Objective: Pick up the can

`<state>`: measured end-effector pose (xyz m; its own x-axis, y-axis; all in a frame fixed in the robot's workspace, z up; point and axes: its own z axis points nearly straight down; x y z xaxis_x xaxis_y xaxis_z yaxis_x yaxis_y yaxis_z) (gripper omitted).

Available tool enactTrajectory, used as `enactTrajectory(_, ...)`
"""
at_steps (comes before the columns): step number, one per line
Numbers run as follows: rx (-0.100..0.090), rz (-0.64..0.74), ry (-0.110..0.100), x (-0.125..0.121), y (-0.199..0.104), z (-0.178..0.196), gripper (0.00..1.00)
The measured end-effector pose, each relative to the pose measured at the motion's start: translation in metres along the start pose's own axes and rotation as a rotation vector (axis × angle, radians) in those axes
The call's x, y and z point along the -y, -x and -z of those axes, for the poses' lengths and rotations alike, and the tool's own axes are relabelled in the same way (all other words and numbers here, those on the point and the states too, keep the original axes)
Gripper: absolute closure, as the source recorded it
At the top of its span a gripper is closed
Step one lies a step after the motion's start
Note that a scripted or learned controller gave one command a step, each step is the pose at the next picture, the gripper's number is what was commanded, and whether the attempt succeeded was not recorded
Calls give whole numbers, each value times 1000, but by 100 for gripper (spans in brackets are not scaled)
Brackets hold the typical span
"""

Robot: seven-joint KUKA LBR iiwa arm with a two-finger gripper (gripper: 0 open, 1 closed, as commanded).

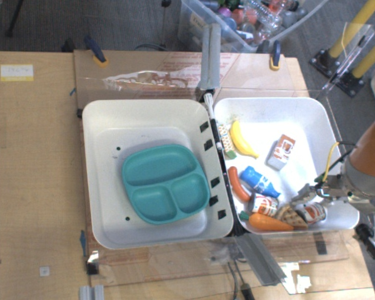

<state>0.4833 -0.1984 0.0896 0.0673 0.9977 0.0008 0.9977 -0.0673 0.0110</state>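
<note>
Gripper [311, 195] low in right bin's [322, 114] front right corner, aimed at can [312, 213]; finger state unclear.

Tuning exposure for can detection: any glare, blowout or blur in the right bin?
Camera view: the right bin floor is bright, near blown out beside the banana; the can lies in shadow under the gripper, its label soft; the teal tray is evenly lit, sharp.
</note>
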Motion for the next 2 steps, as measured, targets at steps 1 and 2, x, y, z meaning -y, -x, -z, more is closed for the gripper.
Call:
enactTrajectory(1, 5, -6, 5, -1, 3, 11, 100)
enactTrajectory(2, 3, -337, -9, -111, -19, 99, 100)
